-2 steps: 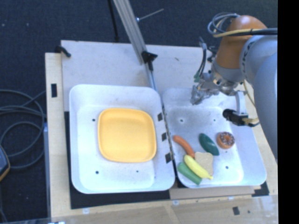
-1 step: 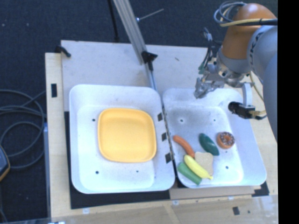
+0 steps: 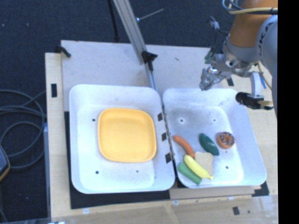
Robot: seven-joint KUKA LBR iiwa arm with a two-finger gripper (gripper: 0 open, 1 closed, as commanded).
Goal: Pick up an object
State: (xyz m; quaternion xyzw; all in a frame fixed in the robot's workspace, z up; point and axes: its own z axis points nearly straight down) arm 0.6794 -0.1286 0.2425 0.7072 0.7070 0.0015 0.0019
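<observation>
My gripper (image 3: 206, 82) hangs above the far rim of the right bin (image 3: 243, 125), well away from the objects. Low in that bin lie an orange carrot (image 3: 184, 145), a dark green piece (image 3: 208, 143), a round brownish donut-like piece (image 3: 225, 139), a yellow banana (image 3: 197, 166), a pale slice (image 3: 204, 160) and a green piece (image 3: 188, 172). Nothing shows between the fingers.
The left bin (image 3: 84, 125) holds a yellow square plate (image 3: 126, 134). A metal pole (image 3: 132, 24) slants up from the seam between the bins. Cables lie on the dark floor at the left.
</observation>
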